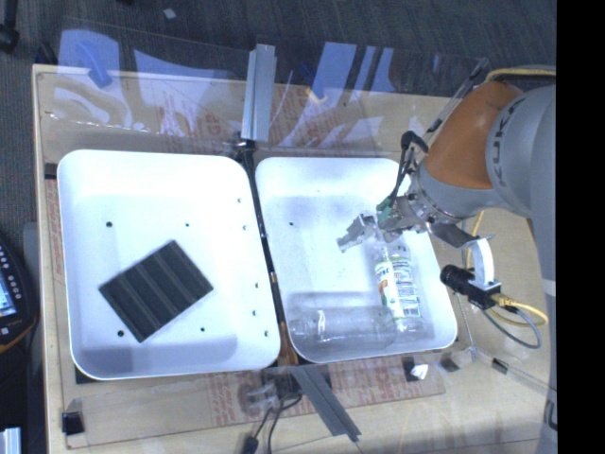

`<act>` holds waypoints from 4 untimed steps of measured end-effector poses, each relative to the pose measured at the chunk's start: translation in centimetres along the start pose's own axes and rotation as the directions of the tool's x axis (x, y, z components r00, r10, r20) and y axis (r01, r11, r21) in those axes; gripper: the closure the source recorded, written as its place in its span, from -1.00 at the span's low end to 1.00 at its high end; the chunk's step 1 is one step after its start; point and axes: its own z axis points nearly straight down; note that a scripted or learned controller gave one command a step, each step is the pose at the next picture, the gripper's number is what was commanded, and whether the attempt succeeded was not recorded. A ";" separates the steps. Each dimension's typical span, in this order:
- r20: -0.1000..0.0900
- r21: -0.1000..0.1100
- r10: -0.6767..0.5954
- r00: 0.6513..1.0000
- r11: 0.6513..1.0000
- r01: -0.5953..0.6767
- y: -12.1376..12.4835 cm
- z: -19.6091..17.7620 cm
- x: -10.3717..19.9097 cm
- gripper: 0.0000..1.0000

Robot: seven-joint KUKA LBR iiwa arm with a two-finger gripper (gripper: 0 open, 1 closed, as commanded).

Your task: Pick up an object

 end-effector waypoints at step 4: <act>-0.001 0.000 0.009 1.000 1.000 -0.009 -5.6 2.1 0.8 -1.00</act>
